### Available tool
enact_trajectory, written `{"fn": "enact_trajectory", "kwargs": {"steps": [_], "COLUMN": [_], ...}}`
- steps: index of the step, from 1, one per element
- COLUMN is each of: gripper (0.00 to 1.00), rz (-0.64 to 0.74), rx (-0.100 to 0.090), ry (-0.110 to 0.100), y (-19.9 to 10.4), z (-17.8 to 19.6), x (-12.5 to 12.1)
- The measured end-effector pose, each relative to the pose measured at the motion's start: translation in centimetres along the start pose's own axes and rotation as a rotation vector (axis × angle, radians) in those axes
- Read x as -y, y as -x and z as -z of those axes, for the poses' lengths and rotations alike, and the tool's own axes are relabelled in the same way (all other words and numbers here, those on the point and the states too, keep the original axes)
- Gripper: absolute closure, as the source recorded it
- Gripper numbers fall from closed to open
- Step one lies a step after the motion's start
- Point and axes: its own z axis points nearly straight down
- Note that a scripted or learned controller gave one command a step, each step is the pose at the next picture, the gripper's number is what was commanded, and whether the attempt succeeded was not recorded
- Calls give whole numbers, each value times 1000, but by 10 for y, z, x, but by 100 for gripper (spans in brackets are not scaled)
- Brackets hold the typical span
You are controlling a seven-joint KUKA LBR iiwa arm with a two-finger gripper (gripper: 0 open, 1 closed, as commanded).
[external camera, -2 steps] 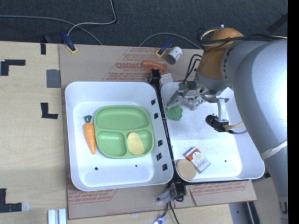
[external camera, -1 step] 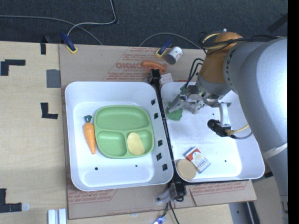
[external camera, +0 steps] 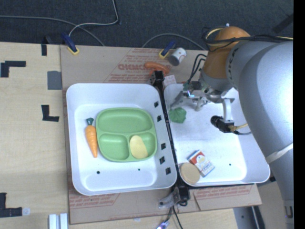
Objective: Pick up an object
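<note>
1. Carrot (external camera: 91, 140), green tray (external camera: 126, 133) and a yellow piece (external camera: 138, 147) lie in the left bin (external camera: 76, 97), well left of the gripper (external camera: 187, 99).
2. Green lump (external camera: 177, 115) in the right bin (external camera: 248, 168): just below-left of the gripper, apart from it. Likely target.
3. Gripper low over the bin; open or closed can't be told, nothing seen held.
4. Should centre over the lump, clear the bin wall, then descend.
5. Small box (external camera: 201, 162) and disc (external camera: 190, 173): well below it.

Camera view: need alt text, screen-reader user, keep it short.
The arm's hand hangs over the right bin, just above a green lump near the divider; a small box and a tan disc lie at its near edge. The left bin holds a green tray with a yellow piece, a carrot beside it.
</note>
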Motion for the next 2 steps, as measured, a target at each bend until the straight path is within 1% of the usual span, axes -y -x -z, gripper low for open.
{"fn": "enact_trajectory", "kwargs": {"steps": [1, 2], "gripper": [0, 0], "rz": [-2, -3], "rx": [2, 2], "ry": [0, 0], "y": [-3, -4], "z": [0, 0], "x": [9, 11]}}
